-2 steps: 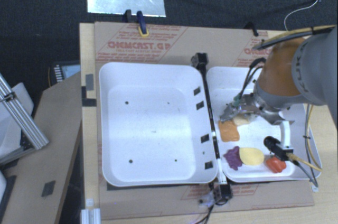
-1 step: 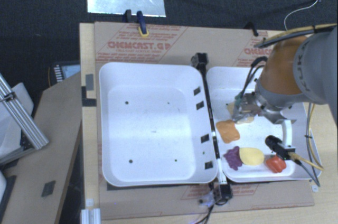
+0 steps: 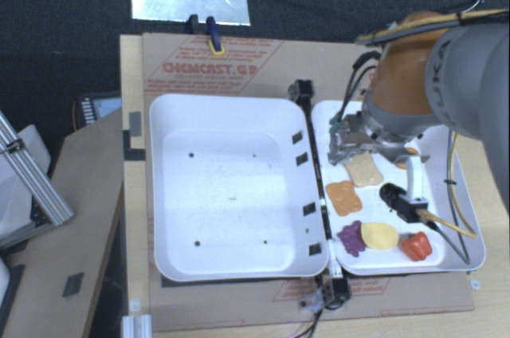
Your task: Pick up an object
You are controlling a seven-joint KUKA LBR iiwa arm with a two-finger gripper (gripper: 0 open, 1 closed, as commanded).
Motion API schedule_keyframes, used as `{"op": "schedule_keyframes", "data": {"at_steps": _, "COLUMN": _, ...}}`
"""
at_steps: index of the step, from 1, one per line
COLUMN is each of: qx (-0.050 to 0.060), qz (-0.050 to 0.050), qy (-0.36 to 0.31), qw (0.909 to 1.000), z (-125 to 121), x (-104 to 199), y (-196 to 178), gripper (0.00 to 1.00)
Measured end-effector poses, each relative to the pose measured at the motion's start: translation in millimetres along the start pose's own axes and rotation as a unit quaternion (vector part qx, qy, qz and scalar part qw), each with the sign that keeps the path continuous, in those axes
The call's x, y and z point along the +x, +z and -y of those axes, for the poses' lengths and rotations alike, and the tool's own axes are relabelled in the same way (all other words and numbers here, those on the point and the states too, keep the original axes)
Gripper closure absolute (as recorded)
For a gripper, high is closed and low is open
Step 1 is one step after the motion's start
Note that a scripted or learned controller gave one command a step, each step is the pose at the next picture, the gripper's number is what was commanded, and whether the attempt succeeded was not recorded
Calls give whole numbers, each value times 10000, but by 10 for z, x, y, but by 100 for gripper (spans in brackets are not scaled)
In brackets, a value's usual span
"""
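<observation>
1. Tan flat slab [image 3: 366, 170] is the nearest thing to the hand [image 3: 344, 147]. It lies just beside and below the hand's tip, on the floor of the right bin [image 3: 442, 193]. My read is that it's the pick target. Can't tell if they're touching.
2. Hand state: can't tell whether it's apart or together, because the wrist body covers the tip from this angle. Nothing is visibly clamped, so I'm not counting anything as held.
3. Everything else lies beyond the slab from the hand. The orange chunk [image 3: 344, 198] is just beside the slab. Further out sit the purple piece [image 3: 351, 237], the yellow piece [image 3: 380, 235] touching it, and the red piece [image 3: 416, 246] near them.
4. Risks (judgement):
   - The slab is thin and lies flat, so a top-down pinch may skate over it and come up empty.
   - The orange chunk is close enough to get shoved or half-caught, and a mixed grab would likely drop.
   - The hand is near that bin's wall on the side away from the arm. An offset descent could clip the wall and stall the try.
</observation>
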State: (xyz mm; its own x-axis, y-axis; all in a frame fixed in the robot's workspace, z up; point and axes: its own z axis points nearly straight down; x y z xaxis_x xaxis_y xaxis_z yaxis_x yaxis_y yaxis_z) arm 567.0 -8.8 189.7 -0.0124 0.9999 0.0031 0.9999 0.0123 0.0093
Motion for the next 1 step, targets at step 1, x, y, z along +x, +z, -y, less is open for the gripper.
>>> {"op": "schedule_keyframes", "data": {"at_steps": 1, "qx": 4, "qz": 0, "qy": 8, "qw": 10000, "z": 78, "x": 522, "y": -641, "gripper": 100}}
